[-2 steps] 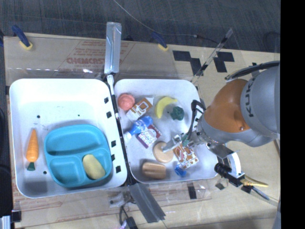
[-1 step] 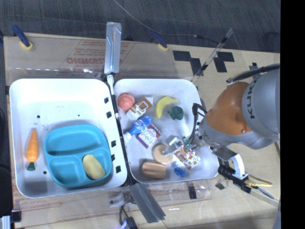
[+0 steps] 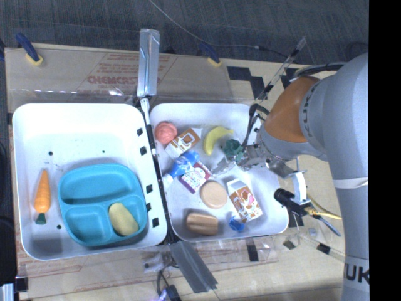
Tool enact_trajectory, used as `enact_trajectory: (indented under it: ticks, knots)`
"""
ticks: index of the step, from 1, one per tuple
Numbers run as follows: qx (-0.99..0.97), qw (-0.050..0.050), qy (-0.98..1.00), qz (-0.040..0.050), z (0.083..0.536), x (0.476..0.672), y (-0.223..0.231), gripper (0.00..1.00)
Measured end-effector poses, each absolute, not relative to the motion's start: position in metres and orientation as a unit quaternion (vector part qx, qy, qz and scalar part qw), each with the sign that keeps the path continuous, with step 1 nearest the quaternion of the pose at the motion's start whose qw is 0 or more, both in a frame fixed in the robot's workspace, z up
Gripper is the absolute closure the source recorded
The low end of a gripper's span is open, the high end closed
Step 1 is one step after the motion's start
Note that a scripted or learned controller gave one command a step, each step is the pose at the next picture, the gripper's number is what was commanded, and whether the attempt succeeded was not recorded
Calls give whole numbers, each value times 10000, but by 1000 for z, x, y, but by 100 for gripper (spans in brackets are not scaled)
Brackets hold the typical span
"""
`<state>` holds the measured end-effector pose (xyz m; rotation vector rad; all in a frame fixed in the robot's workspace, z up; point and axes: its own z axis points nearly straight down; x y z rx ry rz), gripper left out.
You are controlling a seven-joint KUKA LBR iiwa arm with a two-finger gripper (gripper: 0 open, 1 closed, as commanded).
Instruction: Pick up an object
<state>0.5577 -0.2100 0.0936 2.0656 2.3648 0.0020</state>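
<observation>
The right bin is full of small things. At its near wall lies a brown bread roll, with a tiny blue thing just beside it. A little farther in are a small white carton with a red picture and a round tan cookie, side by side. Past them lies a blue and white packet. Farther still are a red and white carton, a pink ball and a yellow banana. A small dark green thing sits just right of the banana.

The left bin holds a blue tray with parts. A yellow-green potato rests in the tray's near right part. An orange carrot lies on the bin floor left of the tray.

A metal bar stands at the far edge between the two bins. Blue clamps sit on the far edge of the bench.

The gripper hangs low over the right bin, near the green thing and the banana. It is too crowded there to tell if it is wide or closed, or if it has anything.
</observation>
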Motion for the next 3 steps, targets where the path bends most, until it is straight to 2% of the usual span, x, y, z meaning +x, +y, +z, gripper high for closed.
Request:
enact_trajectory:
  ticks: [1, 2, 3]
  knots:
    - [6721, -7, 7404, -5, 96, 554, -211, 0]
    - [6927, 38, 7212, 24, 226, 573, -181, 0]
    - [7022, -21, 7119, -3, 104, 496, -201, 0]
